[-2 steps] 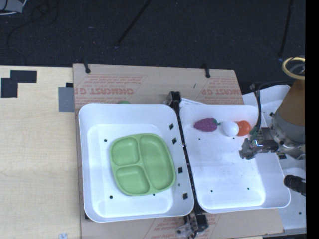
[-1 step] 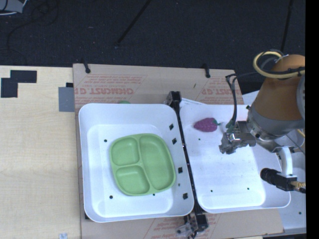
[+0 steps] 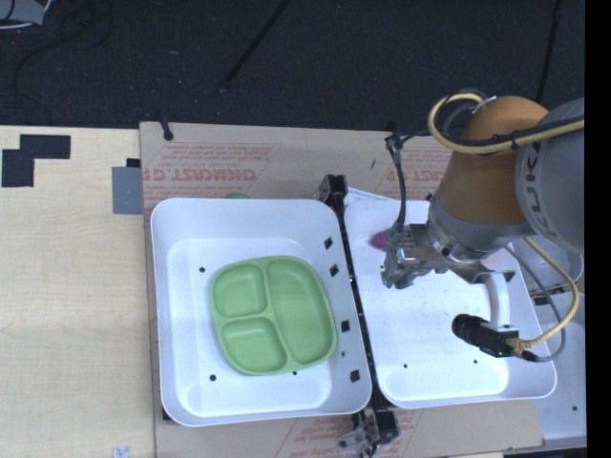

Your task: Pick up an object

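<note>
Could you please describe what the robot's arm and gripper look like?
The arm is grey, with a rounded orange band above the wrist. A yellow cable loops over that band. The gripper is a compact silvery metal assembly.

Two bins sit side by side on a flat sheet (image 3: 239,160), to the right of the bare tabletop (image 3: 67,303). A three-section plate (image 3: 272,315) lies flat in the middle of the left bin (image 3: 181,256). The end effector (image 3: 396,273) hangs over the rear left part of the right bin (image 3: 430,370). A small object (image 3: 380,239) lies in that bin just behind it.
</note>
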Controlling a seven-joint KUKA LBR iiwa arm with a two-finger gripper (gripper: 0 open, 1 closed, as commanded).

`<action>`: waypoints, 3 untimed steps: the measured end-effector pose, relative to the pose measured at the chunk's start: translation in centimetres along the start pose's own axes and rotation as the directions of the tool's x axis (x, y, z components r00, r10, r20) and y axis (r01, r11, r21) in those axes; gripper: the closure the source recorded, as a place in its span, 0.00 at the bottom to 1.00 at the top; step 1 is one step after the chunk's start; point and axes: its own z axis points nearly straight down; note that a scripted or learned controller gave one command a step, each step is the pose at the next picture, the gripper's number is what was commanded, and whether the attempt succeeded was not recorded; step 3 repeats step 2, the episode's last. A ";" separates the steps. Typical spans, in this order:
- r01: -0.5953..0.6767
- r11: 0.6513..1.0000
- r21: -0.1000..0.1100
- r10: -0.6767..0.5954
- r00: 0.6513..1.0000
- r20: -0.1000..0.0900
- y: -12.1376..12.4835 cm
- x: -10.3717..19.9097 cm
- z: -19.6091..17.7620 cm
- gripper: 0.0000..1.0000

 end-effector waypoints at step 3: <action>-0.001 1.000 0.001 0.001 1.000 0.001 2.1 11.2 1.0 1.00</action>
